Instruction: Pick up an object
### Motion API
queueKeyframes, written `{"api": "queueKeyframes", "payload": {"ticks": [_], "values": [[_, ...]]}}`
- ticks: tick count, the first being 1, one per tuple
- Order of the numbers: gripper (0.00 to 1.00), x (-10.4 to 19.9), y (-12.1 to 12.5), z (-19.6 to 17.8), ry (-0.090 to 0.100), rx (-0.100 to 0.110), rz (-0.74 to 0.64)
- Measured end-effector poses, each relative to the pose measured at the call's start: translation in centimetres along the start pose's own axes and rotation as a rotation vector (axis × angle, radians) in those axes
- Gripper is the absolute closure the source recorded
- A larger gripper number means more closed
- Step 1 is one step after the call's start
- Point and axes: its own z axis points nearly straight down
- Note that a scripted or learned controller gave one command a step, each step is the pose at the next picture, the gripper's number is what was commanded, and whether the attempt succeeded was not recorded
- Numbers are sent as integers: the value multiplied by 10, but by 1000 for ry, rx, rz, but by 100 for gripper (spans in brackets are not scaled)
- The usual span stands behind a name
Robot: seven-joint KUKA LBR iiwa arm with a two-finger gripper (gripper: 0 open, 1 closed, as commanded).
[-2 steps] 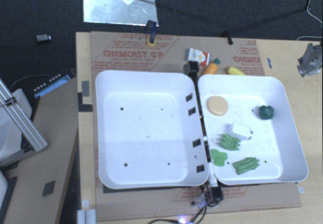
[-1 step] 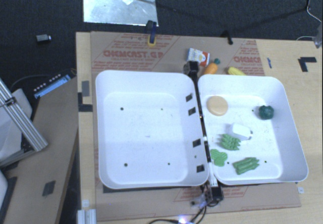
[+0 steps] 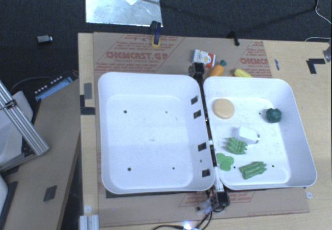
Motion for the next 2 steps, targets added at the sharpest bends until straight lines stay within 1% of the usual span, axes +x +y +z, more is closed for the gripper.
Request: {"api": "queueKeyframes", "payload": {"ticks": [1, 2], "values": [[100, 5, -33, 0, 0, 1, -1], [100, 62, -44, 148, 3, 15, -6]]}}
